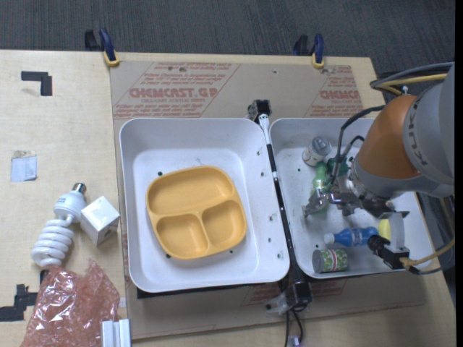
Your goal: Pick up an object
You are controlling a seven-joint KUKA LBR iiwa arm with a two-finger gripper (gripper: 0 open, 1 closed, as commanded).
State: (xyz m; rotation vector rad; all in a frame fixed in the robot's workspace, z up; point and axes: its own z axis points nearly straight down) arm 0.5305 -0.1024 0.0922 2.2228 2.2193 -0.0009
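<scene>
My gripper (318, 204) hangs low over the middle of the right bin (291, 166), below the orange band of the arm (387, 147). A green bottle (319, 181) lies just above it, partly hidden by the wrist, and looks to be touching it. A small grey round object (320, 148) sits at the bin's far side. Toward the near side lie a blue and white bottle (351, 236) and a green-labelled can (332, 259). A yellow item (384, 227) shows under the arm at the right.
The left bin (137, 266) holds a yellow divided plate (195, 211). Outside the bins, on the bench at the left, lie a spiral light bulb (58, 230), a white cube (100, 219) and crumpled pink plastic (69, 306). A black clip (261, 110) sits between the bins.
</scene>
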